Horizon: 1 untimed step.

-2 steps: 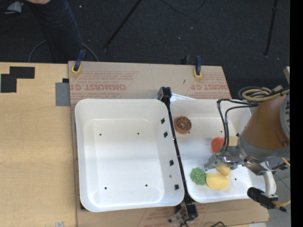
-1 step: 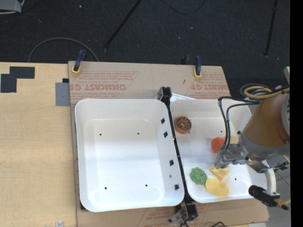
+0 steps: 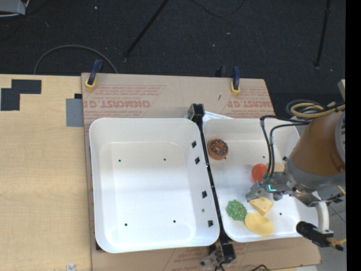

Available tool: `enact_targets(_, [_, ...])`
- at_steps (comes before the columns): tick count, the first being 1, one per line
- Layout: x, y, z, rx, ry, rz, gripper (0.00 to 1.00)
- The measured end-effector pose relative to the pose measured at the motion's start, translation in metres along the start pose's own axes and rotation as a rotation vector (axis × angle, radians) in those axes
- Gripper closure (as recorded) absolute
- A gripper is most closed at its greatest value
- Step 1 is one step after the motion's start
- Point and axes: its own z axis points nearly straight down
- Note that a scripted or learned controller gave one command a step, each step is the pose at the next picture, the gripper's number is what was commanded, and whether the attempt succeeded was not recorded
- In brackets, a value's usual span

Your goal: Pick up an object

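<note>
The right bin (image 3: pixel 237 130) holds a brown chocolate doughnut (image 3: pixel 218 148), a red tomato-like ball (image 3: pixel 259 171), a pale yellow cheese wedge (image 3: pixel 262 205), a green broccoli piece (image 3: pixel 236 210) and a yellow lemon-like fruit (image 3: pixel 259 224). My gripper (image 3: pixel 260 193) is low in the right bin, between the red ball and the cheese wedge. It seems to touch the top of the wedge. The orange band and grey wrist (image 3: pixel 316 151) cover the bin's right side.
The left bin (image 3: pixel 113 151) lies beside the right one, with a black divider strip (image 3: pixel 204 174) between them. Cardboard (image 3: pixel 169 95) with yellow and blue clamps lies under both bins. Black cables loop at the right near the arm.
</note>
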Motion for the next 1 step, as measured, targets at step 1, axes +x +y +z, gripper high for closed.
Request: enact_targets(1, [-0.0027,-0.0165,0.0248,-0.003,0.0,-0.001,0.0])
